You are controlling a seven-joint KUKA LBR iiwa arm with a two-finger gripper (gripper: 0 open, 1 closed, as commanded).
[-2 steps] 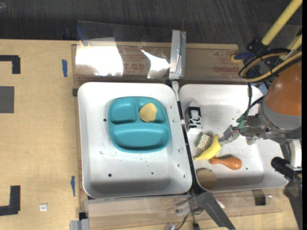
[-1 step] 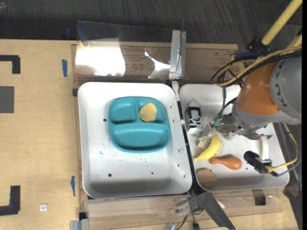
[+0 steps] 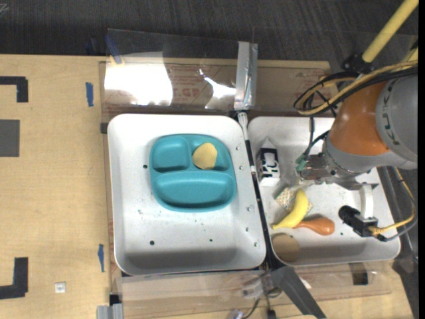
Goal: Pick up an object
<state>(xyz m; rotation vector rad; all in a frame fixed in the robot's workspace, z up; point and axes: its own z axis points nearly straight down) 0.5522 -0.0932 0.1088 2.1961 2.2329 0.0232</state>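
Observation:
In the right bin [image 3: 332,244] lie a yellow banana [image 3: 296,211], an orange pear-shaped toy [image 3: 318,226], a brown round piece [image 3: 285,246], a small speckled piece [image 3: 285,195] and a black-and-white item [image 3: 267,163]. My gripper [image 3: 309,171] hangs over this bin's middle, just above and to the right of the banana. The grey wrist and orange band cover most of it. Nothing can be seen held in it.
The left bin [image 3: 186,244] holds a teal divided plate [image 3: 192,188] with a yellow lemon-like piece [image 3: 205,155] in its upper right compartment. A clear plastic sheet [image 3: 172,78] stands behind the bins. The bin walls meet at the centre divider.

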